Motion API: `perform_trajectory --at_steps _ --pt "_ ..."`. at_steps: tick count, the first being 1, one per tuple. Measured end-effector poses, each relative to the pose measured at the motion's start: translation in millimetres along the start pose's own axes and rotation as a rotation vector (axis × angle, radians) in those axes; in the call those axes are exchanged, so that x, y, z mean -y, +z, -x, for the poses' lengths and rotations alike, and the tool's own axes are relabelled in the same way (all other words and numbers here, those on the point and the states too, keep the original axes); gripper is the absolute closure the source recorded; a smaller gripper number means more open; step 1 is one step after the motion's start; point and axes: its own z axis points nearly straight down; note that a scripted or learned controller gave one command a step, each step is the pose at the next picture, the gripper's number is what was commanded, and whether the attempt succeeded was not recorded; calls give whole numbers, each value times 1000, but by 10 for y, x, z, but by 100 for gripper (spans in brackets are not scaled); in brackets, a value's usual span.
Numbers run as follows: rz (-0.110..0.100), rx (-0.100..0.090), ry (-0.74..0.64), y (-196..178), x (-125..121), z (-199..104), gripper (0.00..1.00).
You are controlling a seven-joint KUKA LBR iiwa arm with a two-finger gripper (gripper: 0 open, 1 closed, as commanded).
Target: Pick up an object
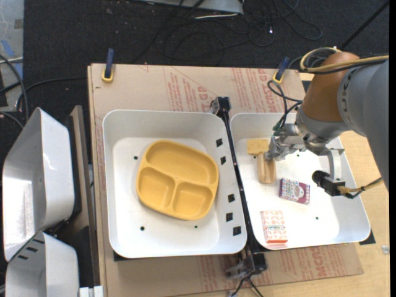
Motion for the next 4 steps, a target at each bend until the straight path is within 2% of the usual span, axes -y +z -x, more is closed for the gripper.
perform_trajectory --at_steps 1,2,3,4 --pt "-4 1 0 -463 -29 77 100" --pt "-4 1 -4 -976 50 48 100" --pt "-6 1 -5 -1137 40 48 100" --pt "-9 -2 -11 -1195 156 -389 100"
